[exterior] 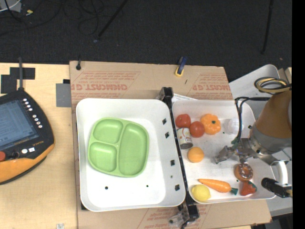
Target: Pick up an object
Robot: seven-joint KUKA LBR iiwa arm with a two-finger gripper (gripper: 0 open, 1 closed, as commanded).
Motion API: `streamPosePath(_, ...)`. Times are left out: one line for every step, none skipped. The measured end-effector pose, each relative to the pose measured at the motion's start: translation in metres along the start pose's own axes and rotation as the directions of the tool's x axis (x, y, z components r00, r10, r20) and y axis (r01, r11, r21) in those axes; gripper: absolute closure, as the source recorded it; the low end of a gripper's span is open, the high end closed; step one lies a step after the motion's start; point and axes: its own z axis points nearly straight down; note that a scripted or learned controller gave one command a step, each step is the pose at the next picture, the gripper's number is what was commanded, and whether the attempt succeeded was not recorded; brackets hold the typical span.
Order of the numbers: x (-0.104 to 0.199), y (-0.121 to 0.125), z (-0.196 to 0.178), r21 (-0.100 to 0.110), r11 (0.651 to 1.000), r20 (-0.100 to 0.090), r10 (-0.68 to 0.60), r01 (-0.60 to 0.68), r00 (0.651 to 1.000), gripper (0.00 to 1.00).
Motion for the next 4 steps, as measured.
streamPosePath(0.0, 0.001, 0.009, -0.007, 1.0, 0.003, 0.004, -0.004, 1.0, 0.0)
streamPosePath(-0.002, 0.001, 0.0, -0.007, 1.0, 0.0, 0.008, -0.008, 1.0, 1.0)
streamPosePath(0.005, -0.003, -0.057, -0.01, 1.0, 0.004, 0.002, -0.002, 1.0, 1.0)
streamPosePath(0.004, -0.002, -0.097, -0.01, 1.0, 0.005, 0.002, -0.002, 1.0, 1.0)
